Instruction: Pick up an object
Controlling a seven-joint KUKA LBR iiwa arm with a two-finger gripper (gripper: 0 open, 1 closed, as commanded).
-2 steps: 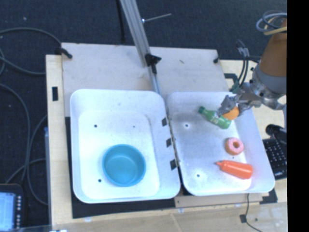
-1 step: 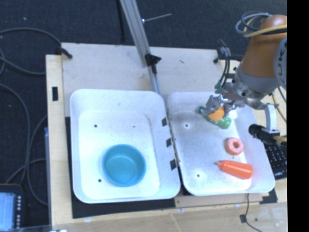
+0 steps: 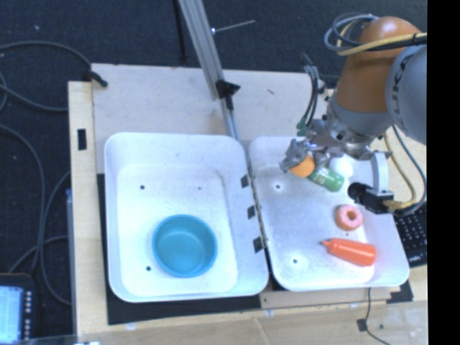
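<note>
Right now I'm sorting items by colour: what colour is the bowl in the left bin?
Blue; the bowl shows clearly in the camera view.

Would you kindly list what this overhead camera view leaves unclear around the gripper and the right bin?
- Gripper: its fingers are too small and blurred to read.
- Orange object: partly covered by the gripper; whether it is gripped is unclear.
- Green object: its upper end is hidden under the wrist.
- Right bin: the arm covers its far right corner.

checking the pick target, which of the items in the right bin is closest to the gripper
The small orange object, right at the gripper. The green bottle lies just beyond; the pink donut sits farther away.
</note>
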